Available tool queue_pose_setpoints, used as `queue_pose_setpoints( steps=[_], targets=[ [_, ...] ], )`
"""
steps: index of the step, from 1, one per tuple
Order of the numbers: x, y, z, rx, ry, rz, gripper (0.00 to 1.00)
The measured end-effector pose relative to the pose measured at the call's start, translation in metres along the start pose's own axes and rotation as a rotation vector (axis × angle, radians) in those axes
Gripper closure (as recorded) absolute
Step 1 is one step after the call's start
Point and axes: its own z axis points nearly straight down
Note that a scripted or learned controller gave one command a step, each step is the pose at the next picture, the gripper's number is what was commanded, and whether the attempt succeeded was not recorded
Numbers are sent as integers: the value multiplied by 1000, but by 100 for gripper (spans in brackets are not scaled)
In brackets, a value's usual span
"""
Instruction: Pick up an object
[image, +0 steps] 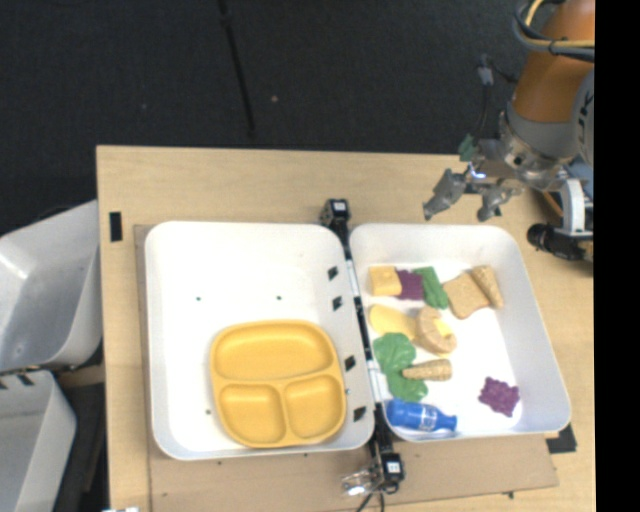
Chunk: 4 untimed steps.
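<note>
My gripper hangs above the far edge of the right bin, its two fingers spread open with nothing between them. Below it in that bin lie toy foods: a yellow cheese block, a purple piece, a green strip, two bread slices, a yellow lemon shape, a tan piece, a green leafy piece, a tan cone, a blue bottle and purple grapes.
The left bin holds a yellow divided plate at its near side. A black clip sits at the far end of the seam between the bins. The arm's grey and orange body rises at the upper right.
</note>
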Motion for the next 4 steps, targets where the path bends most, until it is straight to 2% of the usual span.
queue_pose_setpoints(
  steps=[1, 2, 3, 4],
  targets=[
    [37, -86, 115, 18, 4, 1, 0],
    [24, -156, 175, 8, 2, 5, 0],
    [24, -150, 161, -3, 1, 11, 100],
    [75, -180, 64, -5, 1, -6, 100]
  ],
)
